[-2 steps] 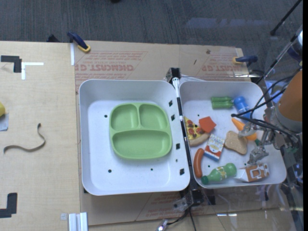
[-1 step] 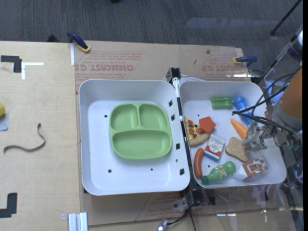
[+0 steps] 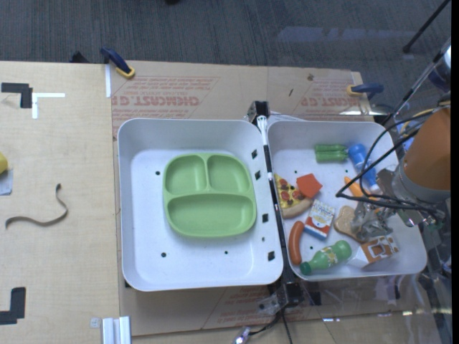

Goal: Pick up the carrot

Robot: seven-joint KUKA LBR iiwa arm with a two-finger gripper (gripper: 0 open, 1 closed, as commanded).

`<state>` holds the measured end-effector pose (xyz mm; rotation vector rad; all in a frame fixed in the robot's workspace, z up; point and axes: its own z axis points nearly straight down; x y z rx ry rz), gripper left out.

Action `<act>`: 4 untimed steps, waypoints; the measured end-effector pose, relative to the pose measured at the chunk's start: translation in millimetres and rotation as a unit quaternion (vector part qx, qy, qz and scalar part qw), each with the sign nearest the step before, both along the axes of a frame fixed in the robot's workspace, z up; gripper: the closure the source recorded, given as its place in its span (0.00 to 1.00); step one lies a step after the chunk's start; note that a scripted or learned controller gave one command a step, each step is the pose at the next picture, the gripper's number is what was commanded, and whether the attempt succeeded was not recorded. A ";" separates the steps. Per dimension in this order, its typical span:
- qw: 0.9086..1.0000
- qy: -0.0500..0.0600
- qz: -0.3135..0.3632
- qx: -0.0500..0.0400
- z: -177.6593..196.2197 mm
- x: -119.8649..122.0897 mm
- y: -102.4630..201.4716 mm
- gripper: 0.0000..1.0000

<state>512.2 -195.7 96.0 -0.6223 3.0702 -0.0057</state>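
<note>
Carrot (image 3: 350,187) is taken to be the orange tapered piece in the right bin (image 3: 410,269), at about the bin's centre, slightly toward its 3 o'clock side. Only the pointed end is seen; the rest is covered by cables (image 3: 373,165) and the wrist. ID is not certain.

Gripper (image 3: 369,226) is seen low over the bin's 4 o'clock region, just beside the bread slice (image 3: 346,222) and above the small printed box (image 3: 380,248). Whether it is wide or narrow cannot be told, as the metal parts are cluttered by cables. Nothing is seen held.

Key relation: the carrot lies at roughly 11 o'clock from the gripper, near but apart. Its long axis is judged to run about 9-to-3 o'clock, tip toward 9. The closing line would therefore be best set along 12-to-6, across the axis.

Neighbours to be avoided:
- Blue piece (image 3: 357,153) lies at 12 o'clock of the carrot.
- Red-orange block (image 3: 309,185) lies at 9 o'clock.
- Red sausage (image 3: 296,241), at the bin's 8 o'clock, could be mistaken for the target by colour.

Task is judged not yet done; a short shift toward 11 o'clock is called for before descent.
</note>
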 end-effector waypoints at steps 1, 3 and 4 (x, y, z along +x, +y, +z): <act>1.000 -0.006 0.001 0.001 0.4 3.6 2.3 0.00; 0.999 -0.006 -0.043 0.002 11.1 74.1 -25.2 1.00; 0.999 -0.006 -0.042 0.002 11.0 74.1 -25.0 0.00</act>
